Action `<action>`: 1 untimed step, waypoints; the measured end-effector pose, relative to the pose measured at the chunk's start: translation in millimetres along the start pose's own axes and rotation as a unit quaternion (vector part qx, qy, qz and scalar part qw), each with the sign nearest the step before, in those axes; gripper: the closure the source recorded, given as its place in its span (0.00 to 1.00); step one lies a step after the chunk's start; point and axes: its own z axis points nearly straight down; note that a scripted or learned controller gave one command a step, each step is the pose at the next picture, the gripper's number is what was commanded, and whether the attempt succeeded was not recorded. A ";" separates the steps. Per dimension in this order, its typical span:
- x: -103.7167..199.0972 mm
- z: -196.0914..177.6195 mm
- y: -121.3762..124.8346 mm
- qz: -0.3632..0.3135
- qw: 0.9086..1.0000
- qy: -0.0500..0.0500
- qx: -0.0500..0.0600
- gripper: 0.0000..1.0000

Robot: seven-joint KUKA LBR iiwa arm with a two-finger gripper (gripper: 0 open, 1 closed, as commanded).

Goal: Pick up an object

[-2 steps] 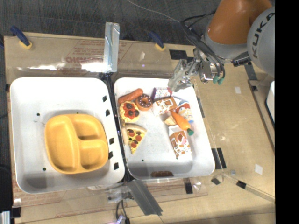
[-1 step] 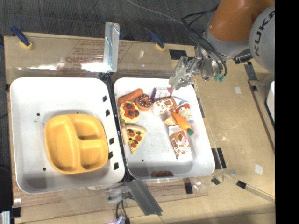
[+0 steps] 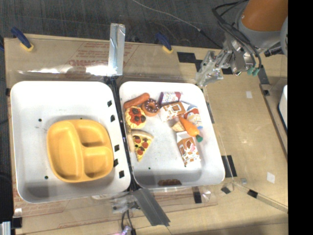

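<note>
The right bin (image 3: pixel 211 166) holds several toy foods: a sausage (image 3: pixel 136 101), a chocolate doughnut (image 3: pixel 150 106), a round pizza (image 3: pixel 135 116), a pizza slice (image 3: pixel 141 144), an orange carrot (image 3: pixel 190 126), a purple packet (image 3: pixel 170 97) and two snack cartons (image 3: pixel 188 150). My gripper (image 3: pixel 207 73) hangs above the bench just past the right bin's far right corner, apart from all the foods. Its fingers (image 3: pixel 202 75) are spread and nothing sits between them.
The left bin (image 3: pixel 24 180) bears a yellow divided tray (image 3: pixel 79 150). A silver strip (image 3: pixel 116 50) stands at the far edge between the bins. Blue clips (image 3: pixel 164 41) sit along the bench's far edge. Bare bench (image 3: pixel 249 141) lies to the right of the bins.
</note>
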 end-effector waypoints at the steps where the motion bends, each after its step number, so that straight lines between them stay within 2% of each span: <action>1: 18.3 45.6 78.0 -0.023 1.000 0.003 -0.003 1.00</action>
